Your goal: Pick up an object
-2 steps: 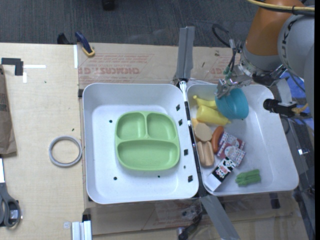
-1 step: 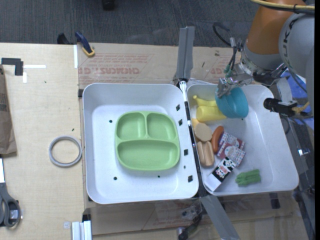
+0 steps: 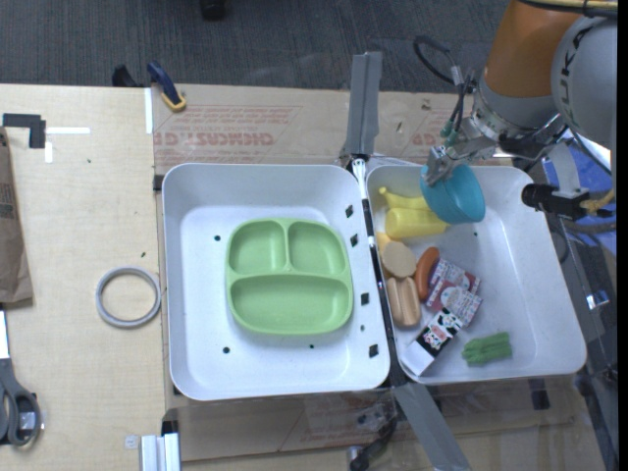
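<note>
Right bin (image 3: 549, 292), contents: blue cup (image 3: 456, 196), raised above the bin's far left corner, tilted, its rim pinched between the fingers of the gripper (image 3: 442, 161), which is clenched on it. Under and just beside the cup: yellow toy banana (image 3: 410, 219), near the far left corner. Along the left wall, going toward the near edge: round tan bread piece (image 3: 398, 258), tan hot dog bun (image 3: 403, 300), orange-red sausage (image 3: 427, 272) just beside them. Mid-bin: small red-and-white packet (image 3: 455, 290). Near the near left corner: black-and-white cow-print carton (image 3: 432, 340), lying flat. Near edge, mid: green ridged toy (image 3: 488, 348).

Left bin (image 3: 186, 292), contents: green three-compartment plate (image 3: 289, 277), centred, flat.

Bench (image 3: 69, 214), left of the bins: roll of tape (image 3: 129, 295); scissors (image 3: 18, 410) at the near left corner; blue-handled clamp (image 3: 167, 86) at the far edge.
</note>
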Controlling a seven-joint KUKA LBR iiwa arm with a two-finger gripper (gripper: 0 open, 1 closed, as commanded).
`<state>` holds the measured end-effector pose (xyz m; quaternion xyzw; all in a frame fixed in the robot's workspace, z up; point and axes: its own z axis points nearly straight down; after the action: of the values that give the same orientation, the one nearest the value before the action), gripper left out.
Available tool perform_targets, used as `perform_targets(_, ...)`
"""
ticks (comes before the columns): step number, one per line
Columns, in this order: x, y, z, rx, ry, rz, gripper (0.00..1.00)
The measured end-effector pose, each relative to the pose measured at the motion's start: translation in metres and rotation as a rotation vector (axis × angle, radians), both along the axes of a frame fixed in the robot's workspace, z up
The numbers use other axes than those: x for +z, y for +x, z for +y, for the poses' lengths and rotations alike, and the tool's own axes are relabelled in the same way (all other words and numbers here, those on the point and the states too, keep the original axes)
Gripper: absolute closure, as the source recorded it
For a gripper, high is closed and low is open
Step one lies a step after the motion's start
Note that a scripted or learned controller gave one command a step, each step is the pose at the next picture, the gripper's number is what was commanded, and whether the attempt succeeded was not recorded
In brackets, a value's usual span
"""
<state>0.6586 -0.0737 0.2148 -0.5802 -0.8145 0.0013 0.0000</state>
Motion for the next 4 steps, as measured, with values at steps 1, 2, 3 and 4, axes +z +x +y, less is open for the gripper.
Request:
perform_targets(1, -0.025, -0.044, -0.032, -0.033, 0.001, 0.002, 1.0)
perform_targets(2, -0.024, -0.044, -0.033, -0.033, 0.001, 0.0, 0.0)
perform_targets(3, -0.1, -0.009, -0.052, -0.075, -0.003, -0.024, 0.0)
perform_targets(4, -0.12, 0.002, -0.053, -0.131, 0.0, -0.008, 0.0)
